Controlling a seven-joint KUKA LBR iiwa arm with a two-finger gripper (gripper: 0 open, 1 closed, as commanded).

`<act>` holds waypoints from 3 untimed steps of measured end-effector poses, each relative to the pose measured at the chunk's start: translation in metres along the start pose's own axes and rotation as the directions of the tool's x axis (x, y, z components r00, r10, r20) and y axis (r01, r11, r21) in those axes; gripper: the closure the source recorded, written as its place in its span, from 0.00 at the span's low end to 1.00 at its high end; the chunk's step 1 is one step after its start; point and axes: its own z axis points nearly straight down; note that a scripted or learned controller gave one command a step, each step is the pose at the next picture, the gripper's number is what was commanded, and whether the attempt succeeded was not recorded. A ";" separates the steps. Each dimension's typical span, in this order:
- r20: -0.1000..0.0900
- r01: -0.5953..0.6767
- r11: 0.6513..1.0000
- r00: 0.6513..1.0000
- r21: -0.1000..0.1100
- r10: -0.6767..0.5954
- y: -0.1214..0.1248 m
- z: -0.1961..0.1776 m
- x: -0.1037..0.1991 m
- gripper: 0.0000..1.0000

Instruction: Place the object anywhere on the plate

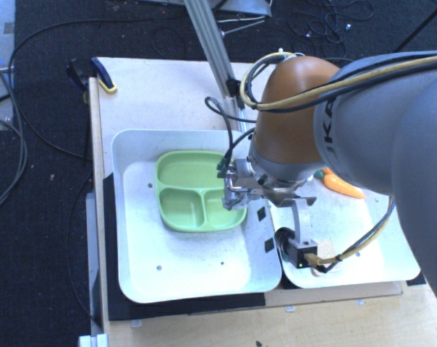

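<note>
A light green plate (pixel 189 190) with three compartments lies in the left white bin (pixel 182 273). An orange carrot-like object (pixel 343 185) lies in the right bin (pixel 363 266), partly hidden behind the arm. My gripper (pixel 236 190) hangs at the plate's right edge, over the ridge between the two bins. The arm's orange band and wrist cover most of the gripper from above. I see nothing held below it.
The grey arm covers most of the right bin. A black and yellow clamp (pixel 95 74) sits at the bench's back left corner. A metal rail (pixel 211 42) slants up behind the bins. Cables lie on the dark floor around the bench.
</note>
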 end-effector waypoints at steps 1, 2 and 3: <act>0.003 -0.009 1.000 1.000 0.002 0.009 -0.012 0.011 -0.001 1.00; 0.003 -0.007 1.000 1.000 0.000 0.007 -0.012 0.010 0.003 1.00; 0.003 -0.008 1.000 1.000 0.000 0.008 -0.012 0.010 0.003 0.00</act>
